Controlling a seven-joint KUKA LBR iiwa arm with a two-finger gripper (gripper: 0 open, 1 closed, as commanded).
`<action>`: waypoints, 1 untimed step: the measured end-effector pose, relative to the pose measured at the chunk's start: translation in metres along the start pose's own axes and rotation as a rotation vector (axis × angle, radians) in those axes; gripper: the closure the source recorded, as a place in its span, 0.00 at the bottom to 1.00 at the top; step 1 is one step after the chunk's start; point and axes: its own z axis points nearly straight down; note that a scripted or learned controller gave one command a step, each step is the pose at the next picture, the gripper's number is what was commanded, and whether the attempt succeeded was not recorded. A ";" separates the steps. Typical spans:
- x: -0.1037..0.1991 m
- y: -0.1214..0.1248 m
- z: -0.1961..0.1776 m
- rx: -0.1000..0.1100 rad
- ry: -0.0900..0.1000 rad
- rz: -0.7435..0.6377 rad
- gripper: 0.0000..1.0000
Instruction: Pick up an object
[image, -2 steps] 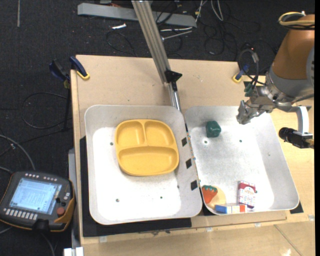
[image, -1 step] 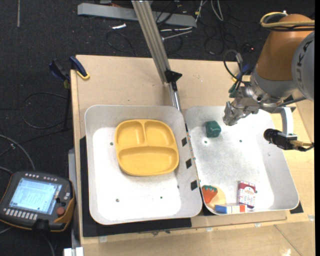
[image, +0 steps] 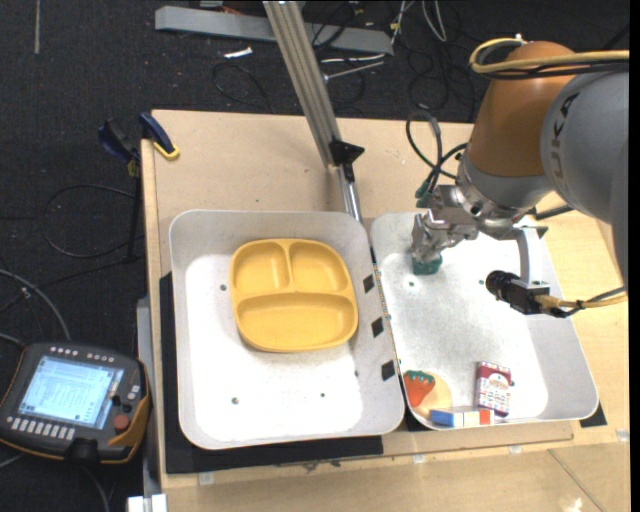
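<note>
One green thing (image: 428, 264) directly under the hand (image: 430, 250) at the right bin's (image: 560, 345) far-left corner (fingers' state impossible to tell), tips seemingly touching it.

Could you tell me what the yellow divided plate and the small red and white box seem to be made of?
The yellow divided plate looks like moulded plastic with a smooth, slightly satin finish: uniform colour, rounded rims and soft highlights along the dividers. The small red and white box appears to be printed cardboard, judging by its flat faces, sharp edges and printed graphics, though it is too small to be sure.
</note>
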 end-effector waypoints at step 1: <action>0.057 -0.017 0.001 0.000 0.000 -0.001 1.00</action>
